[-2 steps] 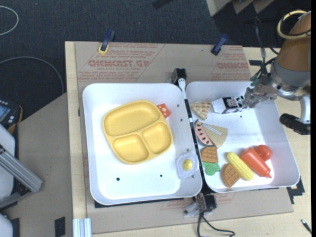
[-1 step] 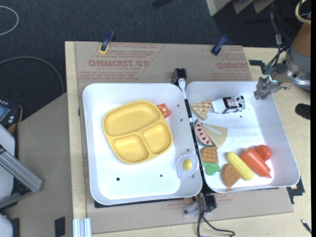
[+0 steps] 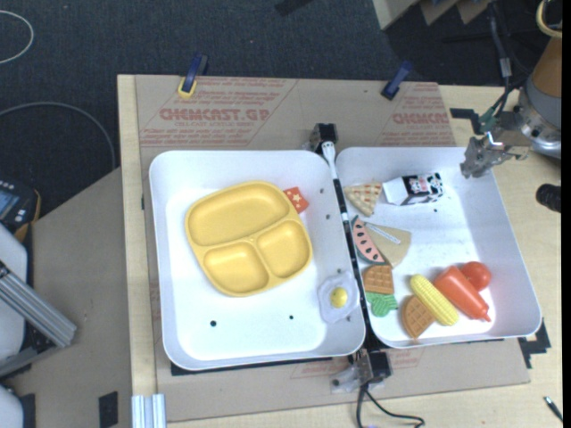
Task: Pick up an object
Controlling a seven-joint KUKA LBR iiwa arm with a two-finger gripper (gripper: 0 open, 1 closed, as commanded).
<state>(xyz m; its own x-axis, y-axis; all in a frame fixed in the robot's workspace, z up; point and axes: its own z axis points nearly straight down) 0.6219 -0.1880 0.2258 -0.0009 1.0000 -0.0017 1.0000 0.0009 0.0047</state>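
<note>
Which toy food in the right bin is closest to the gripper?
The black-and-white toy carton, lying near the right white bin's far edge, below-left of the gripper; the other foods lie farther off.

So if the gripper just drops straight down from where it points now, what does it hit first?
Probably the far right rim of the right bin, or bare floor just inside it. The gripper hangs above that corner, pointing down. The nearest item, the black-and-white toy, lies off to its side. Depth is hard to judge from this slanted view.

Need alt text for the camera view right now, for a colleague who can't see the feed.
The arm's hand hovers over the right bin's far right rim, holding nothing visible. That bin holds toy food, including a corn cob and waffle; the left bin holds a yellow divided plate.
</note>
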